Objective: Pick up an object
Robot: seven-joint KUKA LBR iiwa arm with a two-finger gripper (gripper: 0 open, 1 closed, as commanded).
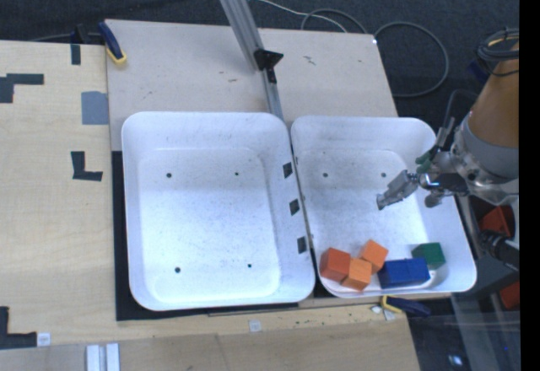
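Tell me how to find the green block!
Look at the right bin, then down to its near edge where the blocks huddle. The green block sits farthest right, just behind the blue block. It is the only green one; the rest are orange or blue.

Two white bins, left & right, both w/ fine dark speckling. Lower right of frame: three orange blocks, one blue block, one green block. Arm grey w/ orange band. Bench light wood w/ black tape marks.
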